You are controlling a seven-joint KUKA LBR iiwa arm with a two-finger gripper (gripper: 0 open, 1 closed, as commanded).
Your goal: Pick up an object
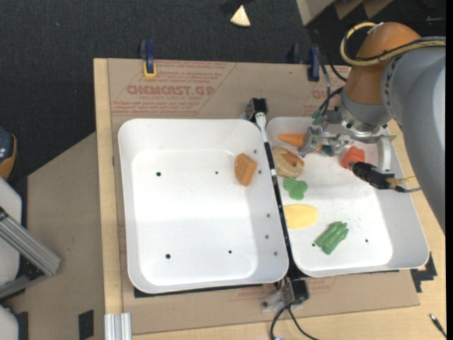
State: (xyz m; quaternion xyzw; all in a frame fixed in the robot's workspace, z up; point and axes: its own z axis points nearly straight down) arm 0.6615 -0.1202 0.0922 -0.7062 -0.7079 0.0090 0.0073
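Watching: the arm's gripper (pixel 324 139) sits low over the far end of the right bin (pixel 396 257).
Grip state: honestly can't tell from here, wrist blocks the view.
Progress: nothing lifted as far as I can see, so I'd say the pick is all left to do.
Candidates: orange carrot piece (pixel 291 139) near the far left corner, tan bread roll (pixel 289 163) just beside it, red piece (pixel 352 156) under the wrist.
Others: green bit (pixel 296 187), yellow piece (pixel 301 216), green pod (pixel 331 236) toward the near edge.
Left bin (pixel 141 147): one orange-brown chunk (pixel 245 168) by its right edge.
Room: tight by the divider, more open near the right bin's near right corner.
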